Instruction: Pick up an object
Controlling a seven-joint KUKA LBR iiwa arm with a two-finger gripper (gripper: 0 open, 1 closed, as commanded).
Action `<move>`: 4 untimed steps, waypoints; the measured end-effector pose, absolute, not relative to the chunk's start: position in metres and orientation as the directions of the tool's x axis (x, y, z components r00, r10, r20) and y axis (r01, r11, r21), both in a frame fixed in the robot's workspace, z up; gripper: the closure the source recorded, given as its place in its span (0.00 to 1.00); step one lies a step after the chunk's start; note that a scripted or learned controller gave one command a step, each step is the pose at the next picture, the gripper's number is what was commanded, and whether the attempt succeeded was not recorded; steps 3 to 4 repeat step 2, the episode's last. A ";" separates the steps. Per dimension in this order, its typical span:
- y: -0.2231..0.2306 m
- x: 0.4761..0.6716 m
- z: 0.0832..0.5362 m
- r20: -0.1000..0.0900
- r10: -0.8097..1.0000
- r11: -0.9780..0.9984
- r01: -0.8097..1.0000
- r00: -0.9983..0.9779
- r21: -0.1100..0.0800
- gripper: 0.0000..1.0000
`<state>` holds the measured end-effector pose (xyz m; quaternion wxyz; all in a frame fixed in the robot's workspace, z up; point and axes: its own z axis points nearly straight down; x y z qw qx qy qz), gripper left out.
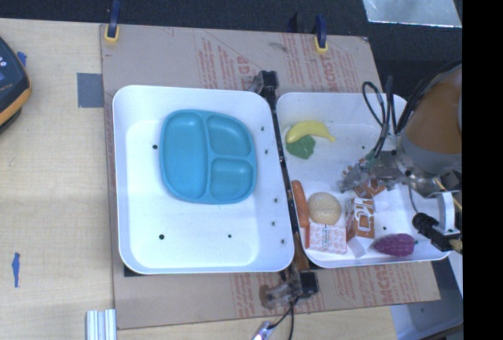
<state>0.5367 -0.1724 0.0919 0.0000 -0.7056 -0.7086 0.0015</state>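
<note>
So the tool [357,173] is down in the right bin [346,112], just above an orange-and-white packet [362,217]. Honestly can't tell if it's spread or pinching, too blurry. Banana [310,130], bread roll [324,207] and carrot [299,205] sit nearby; blue plate [208,155] fills the left bin [141,252].

A blue divided plate [208,155] lies in the left bin [137,252]. Cardboard [196,56] lies under both bins, held by two clamps (blue and yellow) at its far edge [113,24]. A dark device [12,83] sits at the bench's left edge.
</note>
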 end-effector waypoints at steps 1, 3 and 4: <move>-0.174 0.538 0.103 -0.004 1.000 0.007 1.000 -0.007 -0.001 1.00; -0.071 0.572 0.192 0.002 1.000 0.006 1.000 -0.006 -0.002 1.00; -0.071 0.572 0.192 0.002 1.000 0.006 1.000 -0.006 -0.002 1.00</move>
